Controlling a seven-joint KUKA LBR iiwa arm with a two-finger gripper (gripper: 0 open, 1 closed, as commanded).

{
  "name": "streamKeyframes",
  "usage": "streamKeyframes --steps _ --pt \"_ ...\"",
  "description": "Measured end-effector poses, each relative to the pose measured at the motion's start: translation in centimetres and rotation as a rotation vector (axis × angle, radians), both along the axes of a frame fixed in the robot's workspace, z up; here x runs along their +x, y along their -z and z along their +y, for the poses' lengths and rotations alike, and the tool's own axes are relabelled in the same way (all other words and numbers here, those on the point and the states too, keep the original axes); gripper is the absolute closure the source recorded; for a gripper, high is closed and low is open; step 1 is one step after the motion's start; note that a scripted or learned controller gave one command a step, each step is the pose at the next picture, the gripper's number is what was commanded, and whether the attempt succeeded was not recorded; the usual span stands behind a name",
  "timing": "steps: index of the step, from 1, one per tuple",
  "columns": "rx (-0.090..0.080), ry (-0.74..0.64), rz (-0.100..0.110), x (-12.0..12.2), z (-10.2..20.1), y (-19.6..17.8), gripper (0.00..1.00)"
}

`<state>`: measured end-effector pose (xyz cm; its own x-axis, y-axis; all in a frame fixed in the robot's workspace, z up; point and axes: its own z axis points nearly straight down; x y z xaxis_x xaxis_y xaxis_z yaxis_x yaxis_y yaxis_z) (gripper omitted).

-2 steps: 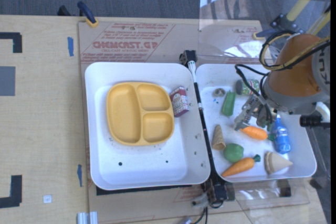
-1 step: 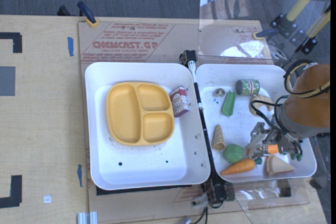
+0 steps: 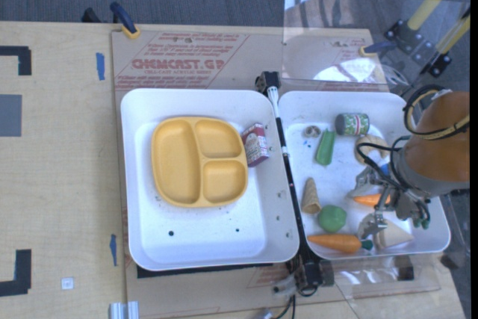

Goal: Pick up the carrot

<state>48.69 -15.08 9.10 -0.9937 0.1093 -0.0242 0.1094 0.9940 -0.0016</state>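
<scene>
Pincer (image 3: 377, 207) low in the right bin (image 3: 441, 235), over clutter near the front right corner; cannot tell whether it is wide, narrow or holding anything. An orange piece (image 3: 366, 199) shows just beside it, identity unclear. Carrot (image 3: 336, 242) lies flat along the bin's front wall, just left of the pincer. Green ball (image 3: 333, 218) sits just behind the carrot, cone (image 3: 311, 195) farther back. Risks, as judged: closing on the wrong orange item; nudging the ball; fingers catching the front wall since the carrot lies against it.
</scene>
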Motion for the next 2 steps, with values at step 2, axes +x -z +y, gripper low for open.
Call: streamKeyframes --steps 2 --pt "0.004 0.299 0.008 1.6 -2.1 0.1 0.00"
